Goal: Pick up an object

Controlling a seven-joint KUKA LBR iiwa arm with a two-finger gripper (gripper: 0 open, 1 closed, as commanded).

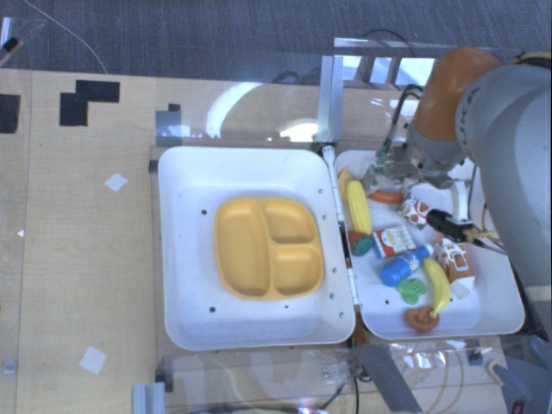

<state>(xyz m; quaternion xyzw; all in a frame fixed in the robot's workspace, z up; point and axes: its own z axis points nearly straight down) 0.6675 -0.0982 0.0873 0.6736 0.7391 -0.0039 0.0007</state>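
Camera view — pincer [390, 169], state unreadable, above right bin [496, 317]; red-and-white carton [396, 241] — print illegible.

I am looking down on a robotics lab cell, not a home or shop. The pale wood table [78, 257] carries black marker patches [89, 99] and small taped squares, with two white bins [172, 231] fixed side by side between metal brackets [331, 93]. A grey industrial arm [509, 136] with an orange band reaches in from the right. Loose cables [52, 24] trail over grey carpet [216, 24], and the right bin holds toy food [358, 207] and a yellow divided tray [267, 247] sits in the left, test props.
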